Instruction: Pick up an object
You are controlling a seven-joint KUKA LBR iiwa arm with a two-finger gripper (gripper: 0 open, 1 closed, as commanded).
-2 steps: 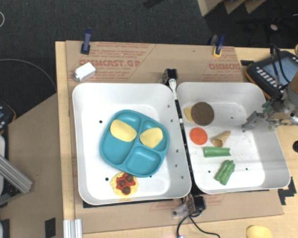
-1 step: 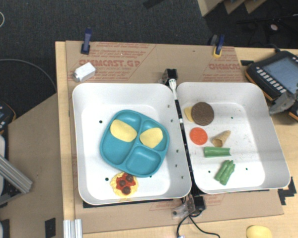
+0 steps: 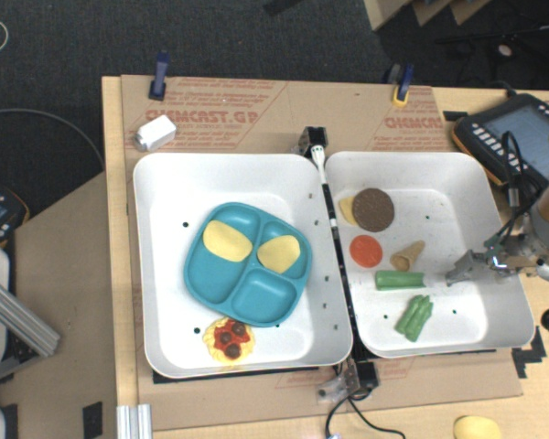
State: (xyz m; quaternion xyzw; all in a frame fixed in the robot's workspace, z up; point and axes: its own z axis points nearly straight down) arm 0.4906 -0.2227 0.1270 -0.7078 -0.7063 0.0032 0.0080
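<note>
Over the right bin point(image 3: 439, 176), the gripper point(image 3: 459, 270) reaches in from the right edge, its slim metal fingers low near the bin floor; whether they are open or closed cannot be told at this size, and nothing shows between them. Just left of the tips lies a smooth green stick point(image 3: 400, 281), lying flat and pointing toward them. Below it sits a ridged green pod point(image 3: 413, 317), tilted. A tan cone point(image 3: 407, 256) lies above the stick, beside a flat red disc point(image 3: 366, 251), and a brown round cookie point(image 3: 373, 208) partly covers a pale yellow piece point(image 3: 347, 210) near the divider. Both bins are shallow, glossy white plastic with rounded corners. The left bin point(image 3: 160, 245) holds a blue plate point(image 3: 246, 263) with 3 compartments; 2 yellow ovals point(image 3: 228, 240) rest in the upper 2. A small round pizza point(image 3: 229, 339) touches the plate's lower rim. Brown printed cardboard point(image 3: 256, 112) lies under the bins.
</note>
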